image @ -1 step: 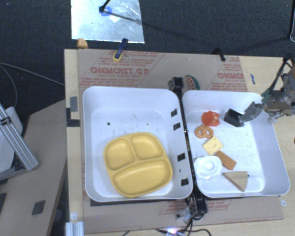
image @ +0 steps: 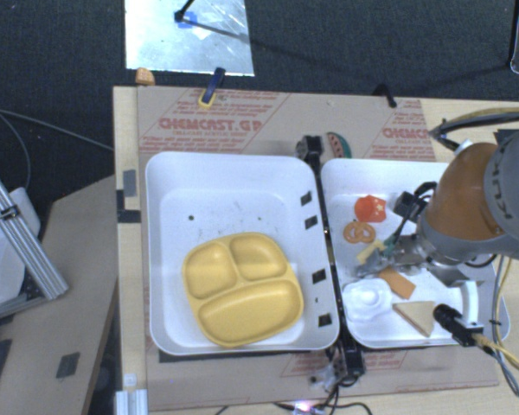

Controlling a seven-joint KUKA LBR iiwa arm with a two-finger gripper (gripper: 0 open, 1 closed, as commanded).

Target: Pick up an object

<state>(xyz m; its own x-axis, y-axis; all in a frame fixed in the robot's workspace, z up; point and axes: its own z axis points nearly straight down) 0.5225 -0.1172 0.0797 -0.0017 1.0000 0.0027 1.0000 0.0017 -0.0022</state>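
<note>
My gripper (image: 379, 258) is low inside the right bin (image: 346, 175), reaching in from the right under the grey and orange arm (image: 467, 201). Just left of it lies a small brown pretzel (image: 359, 232), and a red tomato-like piece (image: 370, 207) sits a little farther back. An orange-brown block (image: 399, 284) lies right below the gripper, beside a white cup-like object (image: 366, 299). A tan wedge (image: 415, 318) rests near the bin's front edge. A small yellowish bit (image: 368, 251) shows at the gripper's tip; whether it is held I cannot make out.
The left bin (image: 169, 232) holds a yellow divided plate (image: 242, 288) towards its front. The dividing wall (image: 324, 249) between the bins runs close to the gripper's left. A metal sheet (image: 190, 24) lies beyond the bench.
</note>
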